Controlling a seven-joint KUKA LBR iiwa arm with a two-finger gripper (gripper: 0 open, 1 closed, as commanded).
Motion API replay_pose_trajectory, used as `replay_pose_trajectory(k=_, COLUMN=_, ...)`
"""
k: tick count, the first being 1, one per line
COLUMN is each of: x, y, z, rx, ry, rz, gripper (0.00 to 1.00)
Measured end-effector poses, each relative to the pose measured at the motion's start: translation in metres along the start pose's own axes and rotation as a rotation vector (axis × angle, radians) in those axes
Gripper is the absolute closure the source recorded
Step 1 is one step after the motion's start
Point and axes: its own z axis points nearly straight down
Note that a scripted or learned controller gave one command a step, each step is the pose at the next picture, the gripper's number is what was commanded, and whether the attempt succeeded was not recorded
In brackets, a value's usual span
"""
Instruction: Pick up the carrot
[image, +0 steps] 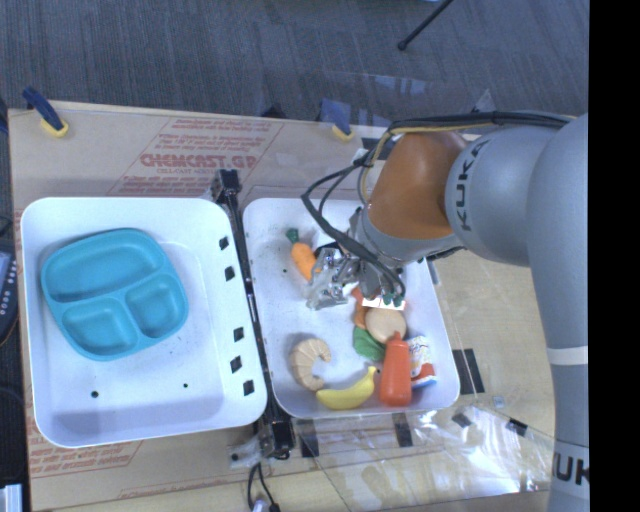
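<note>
The carrot (303, 260), orange with a small green top, lies in the right bin (268, 300) near its upper left part. My gripper (325, 283) hangs just right of and slightly below the carrot, close to its lower end. The metal tip points down toward the bin floor. I see nothing held in it. The arm's orange band (415, 185) and grey wrist cover the bin's upper right part.
A croissant (309, 361), a banana (348, 392), a red bottle (396, 372), a green vegetable (367, 343) and a beige round item (385, 323) crowd the right bin's lower right. A blue divided plate (112, 290) lies in the left bin (140, 410).
</note>
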Motion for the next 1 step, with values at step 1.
replay_pose_trajectory(k=1, x=0.0258, y=0.0566, z=-0.0893, rx=-0.001, ry=-0.003, rz=0.224, gripper=1.00)
